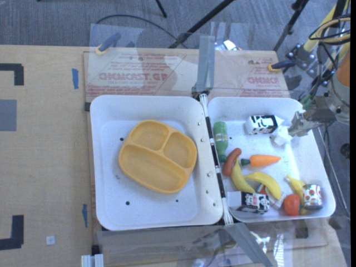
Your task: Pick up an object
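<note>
Left bin [105,127]: yellow tray [157,156]; right bin [324,171]: toy foods [249,171].

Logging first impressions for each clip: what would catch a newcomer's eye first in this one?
The yellow divided plate lying alone in the left bin stands out most. Next, the heap of toy food in the right bin: bananas, an orange carrot, a green bottle.

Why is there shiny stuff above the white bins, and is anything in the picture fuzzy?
In the camera view, clear plastic sheets behind the bins catch the light and glare whitish. The yellow divided plate looks sharp and evenly lit, with soft shadows; the gripper at the right bin's edge looks slightly blurry.
</note>
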{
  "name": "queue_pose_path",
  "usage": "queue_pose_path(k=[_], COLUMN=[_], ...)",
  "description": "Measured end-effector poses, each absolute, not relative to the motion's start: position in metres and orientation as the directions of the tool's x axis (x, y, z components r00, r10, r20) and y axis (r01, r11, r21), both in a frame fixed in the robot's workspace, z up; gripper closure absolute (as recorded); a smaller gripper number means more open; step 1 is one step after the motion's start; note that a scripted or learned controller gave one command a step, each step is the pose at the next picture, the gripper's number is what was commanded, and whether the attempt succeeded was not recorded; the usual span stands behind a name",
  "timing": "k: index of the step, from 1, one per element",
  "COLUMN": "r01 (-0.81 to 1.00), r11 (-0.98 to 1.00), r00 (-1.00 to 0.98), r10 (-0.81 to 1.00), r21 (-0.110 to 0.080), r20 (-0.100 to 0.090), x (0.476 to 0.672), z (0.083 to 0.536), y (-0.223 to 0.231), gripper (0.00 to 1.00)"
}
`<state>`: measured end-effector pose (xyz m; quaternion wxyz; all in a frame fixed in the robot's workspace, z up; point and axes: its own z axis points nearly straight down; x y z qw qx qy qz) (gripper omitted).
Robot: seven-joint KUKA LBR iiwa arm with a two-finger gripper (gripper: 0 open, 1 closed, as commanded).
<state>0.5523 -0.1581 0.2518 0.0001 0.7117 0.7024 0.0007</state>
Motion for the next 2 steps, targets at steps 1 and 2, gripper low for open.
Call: queue_pose_path(k=[1,2], r01=[0.982,0.974], r11=[-0.188,-0.225], r00=[0.188,0.225], r10=[0.982,0.974], r21=[0.002,0.002], r20=[-0.001,-0.001], x=[0.583,0.582], z=[0.34,0.397], y=[-0.099,-0.069], gripper=[1.0,1.0])
